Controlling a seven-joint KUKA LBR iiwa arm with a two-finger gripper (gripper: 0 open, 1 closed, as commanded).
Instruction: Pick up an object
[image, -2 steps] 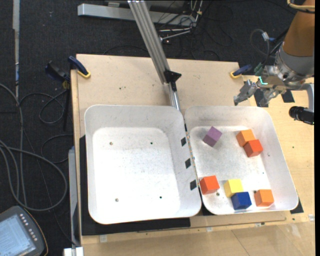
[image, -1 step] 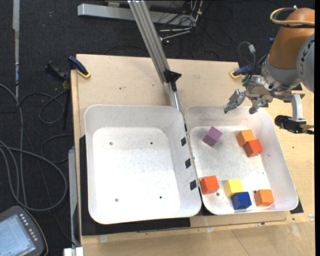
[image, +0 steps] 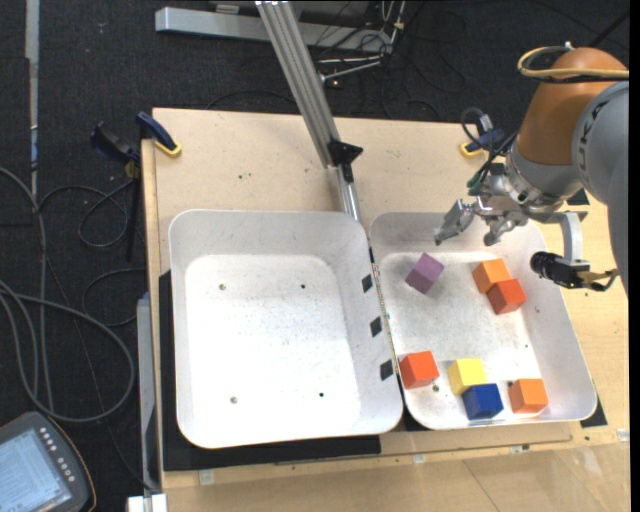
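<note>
While apart from the fingers (image: 468, 228), purple cube (image: 425, 272) just below-left.

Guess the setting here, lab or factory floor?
Likely a robotics lab: coloured blocks such as the purple one in a white bin, clamps on a plywood bench, loose cables around it.

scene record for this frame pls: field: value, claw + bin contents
claw: fingers spread, nothing between them, above far edge of right bin
nearest block: purple block, apart from the claw
far right pair: orange block touching red-orange block
near row: orange block at left, yellow block, blue block, orange block at right
left bin: white, speckled floor
</note>
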